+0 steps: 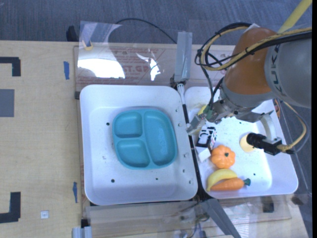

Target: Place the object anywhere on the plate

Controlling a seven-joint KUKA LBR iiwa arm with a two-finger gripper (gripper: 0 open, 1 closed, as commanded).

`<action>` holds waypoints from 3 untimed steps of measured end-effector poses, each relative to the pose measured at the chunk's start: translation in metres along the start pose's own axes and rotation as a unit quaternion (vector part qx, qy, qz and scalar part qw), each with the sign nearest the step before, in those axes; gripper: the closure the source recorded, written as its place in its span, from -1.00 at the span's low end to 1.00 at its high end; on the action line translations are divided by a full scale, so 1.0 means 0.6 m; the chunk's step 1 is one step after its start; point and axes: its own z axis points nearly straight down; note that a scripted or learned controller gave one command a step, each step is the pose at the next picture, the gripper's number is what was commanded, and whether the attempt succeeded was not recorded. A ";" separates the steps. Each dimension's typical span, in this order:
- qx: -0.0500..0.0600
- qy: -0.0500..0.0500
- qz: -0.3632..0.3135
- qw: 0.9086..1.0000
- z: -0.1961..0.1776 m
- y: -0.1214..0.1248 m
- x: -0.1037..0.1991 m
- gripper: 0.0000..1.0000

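the blue divided plate (145,137) lay in the left bin (94,148) on the counter (34,133). right of the plate, across the bins' shared wall, the gripper (204,124) hung low at the near edge of the right bin (280,177); whether its fingers were wide or narrow could not be told. farther right of the plate lay a small orange pumpkin (223,157), and below it a banana (218,176) touching a carrot (229,184).
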 end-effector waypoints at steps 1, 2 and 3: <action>-0.001 0.000 -0.030 1.000 0.000 0.090 0.091 -1.00; -0.004 -0.001 -0.030 1.000 -0.018 0.091 0.088 1.00; -0.004 -0.001 -0.225 0.974 -0.173 0.071 0.167 1.00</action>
